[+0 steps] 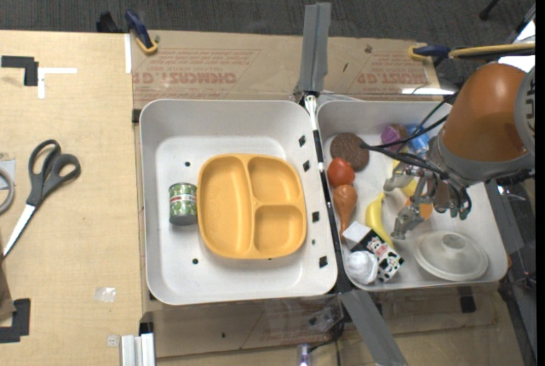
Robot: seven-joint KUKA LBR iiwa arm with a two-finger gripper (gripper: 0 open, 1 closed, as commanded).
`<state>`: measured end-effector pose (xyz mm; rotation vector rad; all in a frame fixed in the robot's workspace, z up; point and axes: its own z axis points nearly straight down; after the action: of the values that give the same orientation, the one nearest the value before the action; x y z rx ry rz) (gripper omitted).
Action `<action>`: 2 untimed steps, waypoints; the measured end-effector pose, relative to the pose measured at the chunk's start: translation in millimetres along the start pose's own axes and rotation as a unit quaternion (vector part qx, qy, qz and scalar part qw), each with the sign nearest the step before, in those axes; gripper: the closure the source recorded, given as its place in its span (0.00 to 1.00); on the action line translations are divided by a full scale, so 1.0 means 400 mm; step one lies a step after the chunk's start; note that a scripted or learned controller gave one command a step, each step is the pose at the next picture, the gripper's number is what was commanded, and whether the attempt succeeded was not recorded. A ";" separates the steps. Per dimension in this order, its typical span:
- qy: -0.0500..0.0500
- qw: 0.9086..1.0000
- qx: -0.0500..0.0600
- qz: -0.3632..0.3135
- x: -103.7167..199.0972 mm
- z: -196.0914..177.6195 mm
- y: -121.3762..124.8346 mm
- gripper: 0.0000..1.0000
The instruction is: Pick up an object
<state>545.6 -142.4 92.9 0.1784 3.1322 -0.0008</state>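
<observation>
White plastic bins are sitting side by side on the bench, and nearest the lower edge of the frame, in the right bin [498,224], a clear domed lid [451,254] is lying at lower right beside a black-and-white toy [385,260] and a pale round object [361,269]. Just above them a yellow banana [376,218], an orange piece [345,201] and a red tomato [341,172] are crowding the bin's left side, with a brown disc [349,151] further up. The gripper [415,207] is hanging over the middle of this bin beneath the grey arm's orange band [485,122]; whether it is spread or closed cannot be told, and nothing is visibly held. The approach step seems to be in hand; next it needs to settle on one item, likely the banana just to its left. Left of centre, the other bin [162,211] is holding a yellow divided plate [252,205] and a small green can [182,203].
</observation>
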 end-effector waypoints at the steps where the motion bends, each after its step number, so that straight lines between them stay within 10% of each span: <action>1: -0.002 1.000 0.000 -0.002 -0.005 -0.026 0.003 1.00; 2: -0.001 1.000 0.000 0.005 0.001 -0.545 -0.081 1.00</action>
<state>540.6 -174.4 311.0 0.1931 3.1302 -0.0016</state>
